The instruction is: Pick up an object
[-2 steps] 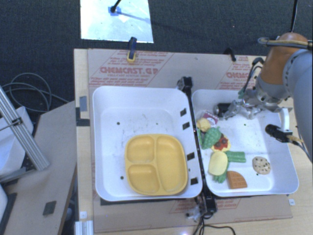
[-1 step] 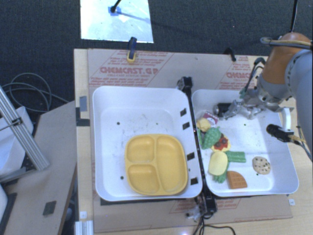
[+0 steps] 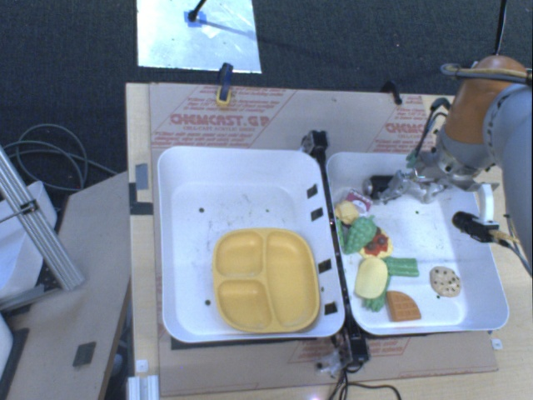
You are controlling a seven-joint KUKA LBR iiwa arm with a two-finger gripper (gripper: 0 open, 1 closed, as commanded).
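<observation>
The right white bin (image 3: 487, 302) holds several toy foods. A pink-and-white packet (image 3: 360, 200) and a small yellow piece (image 3: 347, 213) lie by its left wall. Below them are a green leafy piece (image 3: 358, 233), a red-orange piece (image 3: 380, 244), a yellow fruit (image 3: 371, 277), a green stick (image 3: 402, 267), a brown toast slice (image 3: 403, 307) and a chocolate-chip cookie (image 3: 445, 281). My gripper (image 3: 379, 187) hangs low over the bin's upper left part, pointing left, just right of the packet. Nothing visible is held in it.
The left white bin (image 3: 187, 182) holds a yellow divided plate (image 3: 266, 277). A black divider strip (image 3: 323, 215) runs between the bins. A black connector with its cable (image 3: 471, 224) hangs over the right bin's right side. The grey arm with its orange band (image 3: 487, 98) reaches in from the upper right.
</observation>
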